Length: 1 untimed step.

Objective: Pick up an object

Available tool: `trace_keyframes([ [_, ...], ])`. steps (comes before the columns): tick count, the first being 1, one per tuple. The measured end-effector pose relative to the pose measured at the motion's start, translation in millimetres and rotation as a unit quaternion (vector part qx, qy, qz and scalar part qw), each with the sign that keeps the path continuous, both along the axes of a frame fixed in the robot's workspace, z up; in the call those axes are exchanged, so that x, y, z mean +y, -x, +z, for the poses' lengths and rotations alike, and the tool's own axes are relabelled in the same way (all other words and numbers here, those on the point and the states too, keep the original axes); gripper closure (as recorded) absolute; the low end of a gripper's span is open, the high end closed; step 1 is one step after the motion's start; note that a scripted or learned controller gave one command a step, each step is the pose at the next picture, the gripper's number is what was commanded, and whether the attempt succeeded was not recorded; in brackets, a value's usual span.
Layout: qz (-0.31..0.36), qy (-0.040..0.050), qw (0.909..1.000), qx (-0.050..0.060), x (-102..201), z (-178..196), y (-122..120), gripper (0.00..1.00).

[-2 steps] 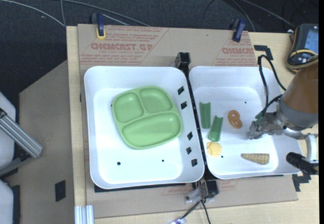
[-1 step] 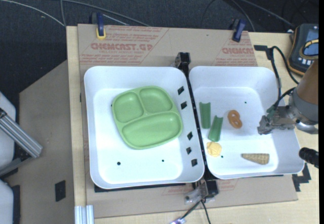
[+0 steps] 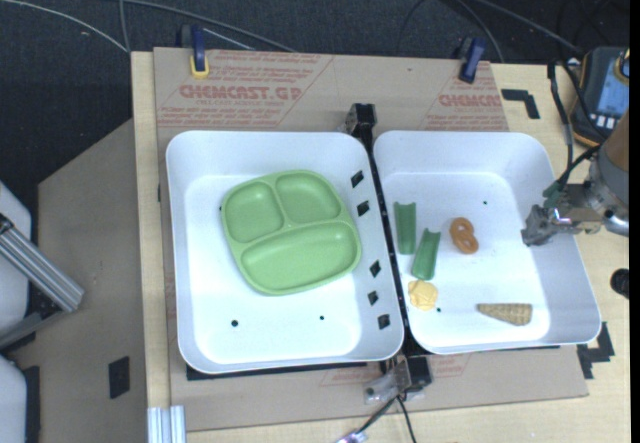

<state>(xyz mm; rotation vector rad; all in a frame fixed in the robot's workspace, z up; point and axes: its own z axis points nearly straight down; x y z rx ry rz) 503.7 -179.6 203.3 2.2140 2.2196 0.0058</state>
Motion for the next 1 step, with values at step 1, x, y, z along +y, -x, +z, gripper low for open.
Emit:
trace_keyframes([
  [1, 0.000, 0.0003, 1.0000, 0.000, -0.3, 54.3, -1.7, 1.00],
])
